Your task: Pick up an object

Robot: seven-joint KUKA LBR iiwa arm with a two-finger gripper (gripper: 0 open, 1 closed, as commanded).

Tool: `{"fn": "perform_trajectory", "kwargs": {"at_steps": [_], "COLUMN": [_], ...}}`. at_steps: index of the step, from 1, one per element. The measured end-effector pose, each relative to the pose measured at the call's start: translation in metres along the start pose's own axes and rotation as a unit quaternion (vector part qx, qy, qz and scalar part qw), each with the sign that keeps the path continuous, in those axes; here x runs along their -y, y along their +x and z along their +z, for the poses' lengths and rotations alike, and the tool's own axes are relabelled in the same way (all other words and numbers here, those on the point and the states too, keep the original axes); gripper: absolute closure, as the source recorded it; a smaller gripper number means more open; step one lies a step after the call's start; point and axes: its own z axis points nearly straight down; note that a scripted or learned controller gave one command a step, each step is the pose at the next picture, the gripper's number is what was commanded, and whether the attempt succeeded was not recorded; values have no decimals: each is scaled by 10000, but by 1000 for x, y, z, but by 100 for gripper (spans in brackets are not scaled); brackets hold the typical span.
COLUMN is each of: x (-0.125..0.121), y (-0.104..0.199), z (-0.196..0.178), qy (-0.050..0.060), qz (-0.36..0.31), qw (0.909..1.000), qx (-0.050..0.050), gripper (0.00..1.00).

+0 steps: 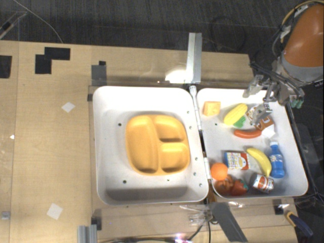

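A pale wooden worktop [45, 156] fills the lower part, with black square marks [50, 58] near its far left; beyond its far edge lies dark grey carpet floor [126, 9]

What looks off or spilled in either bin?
Nothing spilled or damaged. The yellow tray sits flat in the left bin; toy foods lie loosely jumbled in the right bin, the soda can on its side. The tool hangs over the corn.
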Motion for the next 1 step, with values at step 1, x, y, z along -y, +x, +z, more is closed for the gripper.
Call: {"fn": "perform_trajectory", "kwargs": {"at_steps": [1], "x": [3], "y": [-18], "z": [101], "qy": [-7], "qz": [1218], "qw": [9925], "qx": [-24], "gripper": [0]}}
